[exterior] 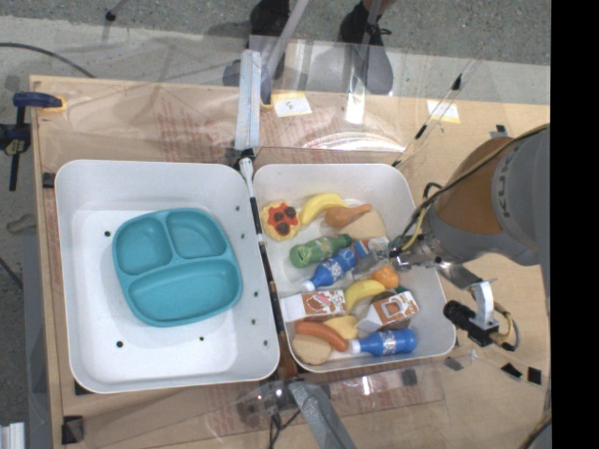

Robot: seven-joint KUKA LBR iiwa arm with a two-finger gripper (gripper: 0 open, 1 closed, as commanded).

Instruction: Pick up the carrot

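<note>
The carrot (384, 277) shows as a short orange piece in the right part of the right bin (412, 199), between a blue bottle (337, 267) and a small brown carton (398, 308). My gripper (397, 250) reaches in from the right and hangs low just above and behind the carrot, close to it. Its tip is dark and partly lost among the toys. Nothing can be seen held in it.
The right bin is crowded with a banana (321, 204), a drumstick (347, 216), a green bottle (322, 249), a berry tart (280, 218), a sausage (321, 333) and a second blue bottle (388, 344). A teal divided plate (176, 265) lies in the left bin (84, 195).
</note>
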